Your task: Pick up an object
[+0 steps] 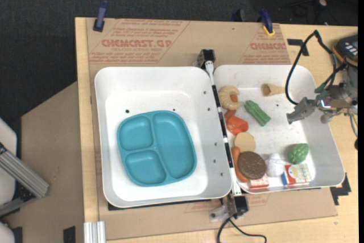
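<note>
Reaching in from the right, hand (298,113) over the right bin (325,139); cannot tell whether open or closed.

Camera view: hovering at the bin's right side, above a green leafy piece (297,152) and right of a green cylinder (257,112); lying along the left wall, a bagel-like ring (230,97), a red piece (235,123), a tan round (245,141), a brown disc (251,165); resting by the front edge, a small carton (297,174); sitting in the left bin (108,139), a teal divided tray (156,147); both bins on the bench (85,54).
</note>
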